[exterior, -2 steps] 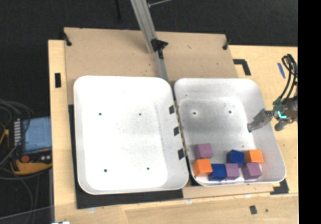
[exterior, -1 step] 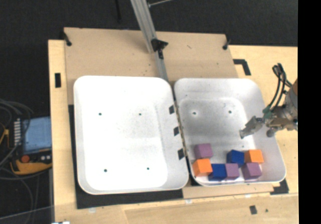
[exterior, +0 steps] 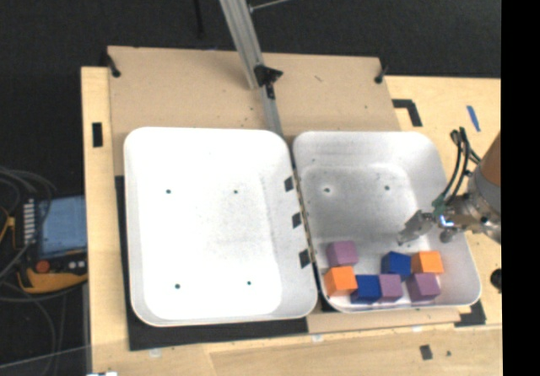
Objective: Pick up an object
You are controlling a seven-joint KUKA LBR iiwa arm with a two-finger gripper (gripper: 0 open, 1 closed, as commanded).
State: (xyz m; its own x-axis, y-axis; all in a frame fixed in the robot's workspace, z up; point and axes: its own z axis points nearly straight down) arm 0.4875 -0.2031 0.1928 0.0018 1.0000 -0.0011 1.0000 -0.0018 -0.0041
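Blocks (exterior: 384, 275) clustered at right bin's (exterior: 354, 155) near edge; claw (exterior: 419, 227) hovered just above, grip state unclear, presumably lining up pick.

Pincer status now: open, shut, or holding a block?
Pincer: cannot be told; it hangs over the right bin above the blocks, nothing visibly held.

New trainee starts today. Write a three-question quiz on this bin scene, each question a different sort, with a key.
1. True or false: all the blocks lie in the right bin.
2. How many orange blocks are there?
3. The gripper is above: A) the left bin B) the right bin C) the bench.

Key:
1. True; they cluster at its near edge.
2. Two: one orange block at the cluster's left, another at its right.
3. B.
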